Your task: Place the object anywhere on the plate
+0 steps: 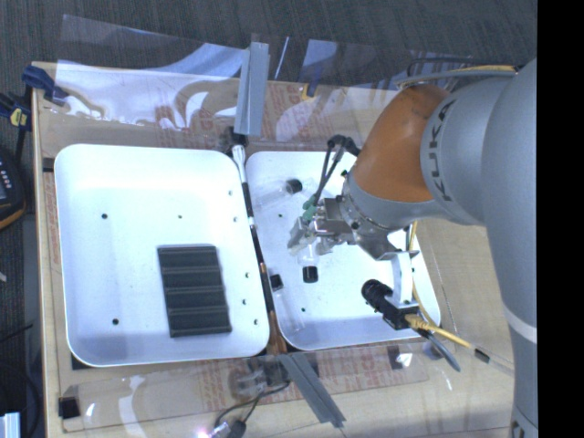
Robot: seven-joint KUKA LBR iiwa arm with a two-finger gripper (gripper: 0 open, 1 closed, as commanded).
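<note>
Two shallow white plastic bins are seen side by side on the bench. In the left bin [82, 245] a dark ribbed rectangular plate [193, 290] lies flat at about six o'clock of the bin floor. In the right bin [342, 331] a small black cube-like object [309, 273] rests near the centre, and a second small dark round piece [293, 187] sits at about eleven o'clock; which of the two is meant by the task cannot be told with certainty.

The grey arm with its orange band [406, 153] is reached in from three o'clock, and the metal two-finger gripper [310, 235] is hung just above the small black cube-like object, at its twelve o'clock. Whether the gripper is apart or together cannot be told, since the tips are lost in glare and clutter. Nothing is seen held.

The step in hand is judged to be the pick, so the task is taken as barely begun. For a clean pick, the gripper should be centred over the cube, lowered straight until the piece sits well between the tips, and closed squarely on opposite faces. A lift high enough to clear the dark divider rail [255, 245] between the bins is advised before any travel toward nine o'clock. Release should be made low over the plate's ribs, as a small piece may bounce or roll.

Part of the lettering "KUKA" [436, 158] is read on the grey wrist housing. Faint reddish printing on the bench surround is too blurred to be read.
</note>
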